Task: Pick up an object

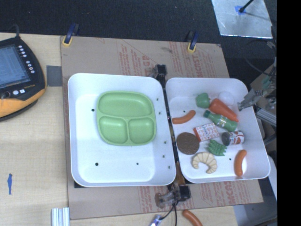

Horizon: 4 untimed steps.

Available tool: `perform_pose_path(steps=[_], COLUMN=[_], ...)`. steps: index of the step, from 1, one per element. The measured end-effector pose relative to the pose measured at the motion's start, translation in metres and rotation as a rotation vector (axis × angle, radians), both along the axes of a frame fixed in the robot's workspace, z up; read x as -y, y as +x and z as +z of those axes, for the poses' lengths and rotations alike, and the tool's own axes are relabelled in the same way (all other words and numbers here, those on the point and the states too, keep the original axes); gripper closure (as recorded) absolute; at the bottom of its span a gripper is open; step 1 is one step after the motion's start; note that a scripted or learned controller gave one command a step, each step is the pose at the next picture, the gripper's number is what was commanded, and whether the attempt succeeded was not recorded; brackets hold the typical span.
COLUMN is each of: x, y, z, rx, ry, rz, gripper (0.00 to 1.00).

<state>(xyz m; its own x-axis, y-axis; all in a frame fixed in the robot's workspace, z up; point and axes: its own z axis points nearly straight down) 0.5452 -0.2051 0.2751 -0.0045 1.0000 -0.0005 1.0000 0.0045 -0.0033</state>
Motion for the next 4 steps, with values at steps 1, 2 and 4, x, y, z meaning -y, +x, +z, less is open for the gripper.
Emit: perform_pose_path(steps=[1, 2, 4], x=[0.006, -0.026, -0.039], y=[0.073, 0.003, -0.018], z=[-0.133, -0.18, -0.081], rx=[-0.003, 0.005, 0.002], ry=[0.0, -0.001, 0.0], rz=[0.003, -0.001, -0.001], gripper=[0.0, 0.0, 1.0])
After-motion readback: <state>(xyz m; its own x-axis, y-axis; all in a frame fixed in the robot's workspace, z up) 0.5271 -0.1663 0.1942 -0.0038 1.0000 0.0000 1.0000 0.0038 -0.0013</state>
